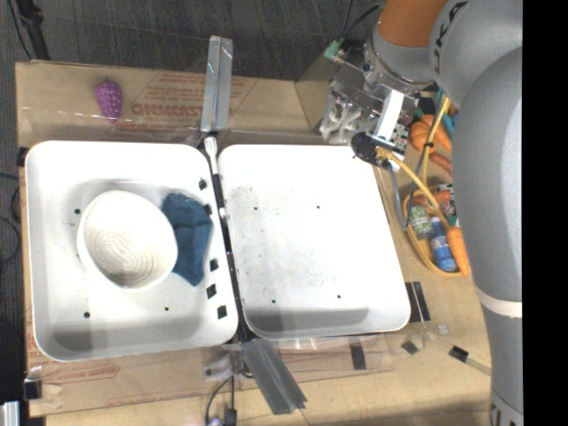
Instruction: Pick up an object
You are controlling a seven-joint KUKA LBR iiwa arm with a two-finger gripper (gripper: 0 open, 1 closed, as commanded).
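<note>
- Gripper (342, 118) hangs just past the far rim of the right bin (311, 318); whether it is spread or pressed together I cannot tell.
- Pickable things lie across the divider in the left bin (53, 327): a white woven bowl (127, 239), with a blue cloth (188, 233) touching its divider side.
- Between gripper and cloth stand only the two bin rims.

I read this as a robotics lab — a test cell, not a home or shop. My grey industrial arm (484, 140), with its orange band, reaches over a counter (169, 105) covered in taped-down cardboard. Two shallow white bins (311, 238) sit side by side, split by a metal divider (216, 87). Loose cables (417, 180) trail along the counter's right edge, black tape marks (417, 302) dot its near edge, and dark carpet (133, 7) lies beyond.
</note>
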